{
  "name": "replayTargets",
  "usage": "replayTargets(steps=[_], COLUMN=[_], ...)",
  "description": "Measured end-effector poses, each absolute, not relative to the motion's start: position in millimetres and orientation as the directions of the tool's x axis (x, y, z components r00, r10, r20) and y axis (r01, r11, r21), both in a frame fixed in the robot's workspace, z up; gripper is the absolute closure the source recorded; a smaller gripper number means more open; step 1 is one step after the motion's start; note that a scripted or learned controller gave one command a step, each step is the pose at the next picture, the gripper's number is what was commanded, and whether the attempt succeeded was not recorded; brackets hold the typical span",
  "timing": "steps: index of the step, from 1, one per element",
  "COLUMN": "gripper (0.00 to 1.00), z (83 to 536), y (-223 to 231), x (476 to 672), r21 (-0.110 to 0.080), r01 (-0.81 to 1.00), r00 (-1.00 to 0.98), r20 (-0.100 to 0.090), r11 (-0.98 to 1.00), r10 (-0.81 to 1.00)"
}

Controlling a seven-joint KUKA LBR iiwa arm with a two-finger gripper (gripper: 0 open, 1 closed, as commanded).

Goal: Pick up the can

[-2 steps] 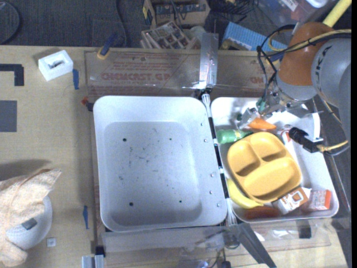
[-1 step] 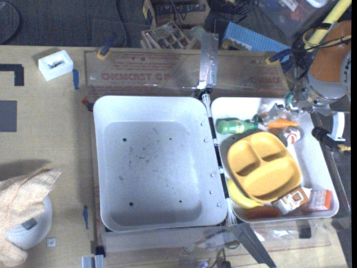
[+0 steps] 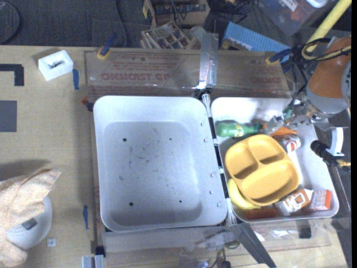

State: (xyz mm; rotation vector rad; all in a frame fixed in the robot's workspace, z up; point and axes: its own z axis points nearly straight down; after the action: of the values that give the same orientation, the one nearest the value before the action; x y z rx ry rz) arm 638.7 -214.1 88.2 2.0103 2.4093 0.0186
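Can (image 3: 291,144) is being kept in the right bin (image 3: 318,169), the one being reached into by the grey arm (image 3: 329,88). Much of that bin is being covered by a yellow plate (image 3: 262,169). The small red and white can is being partly hidden at the plate's far right edge. It is being left just below the claw (image 3: 294,116) in the camera view, very near it. Its long axis cannot be told. Whether the claw is being spread or pressed together cannot be told either.

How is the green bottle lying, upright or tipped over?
Tipped over: the green bottle lies on its side along the right bin's far end, above the yellow tray.
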Motion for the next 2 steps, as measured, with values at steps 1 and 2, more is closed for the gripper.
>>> replayTargets(steps=[1, 2], gripper=[0.00, 0.00], z=[88.6, 87.6], y=[-216.4, -215.7], x=[614.5, 582.7], r21=[0.015, 0.011], r01=[0.968, 0.977], r00=[-0.251, -0.214], r20=[-0.001, 0.004], r11=[0.251, 0.214], r10=[0.968, 0.977])
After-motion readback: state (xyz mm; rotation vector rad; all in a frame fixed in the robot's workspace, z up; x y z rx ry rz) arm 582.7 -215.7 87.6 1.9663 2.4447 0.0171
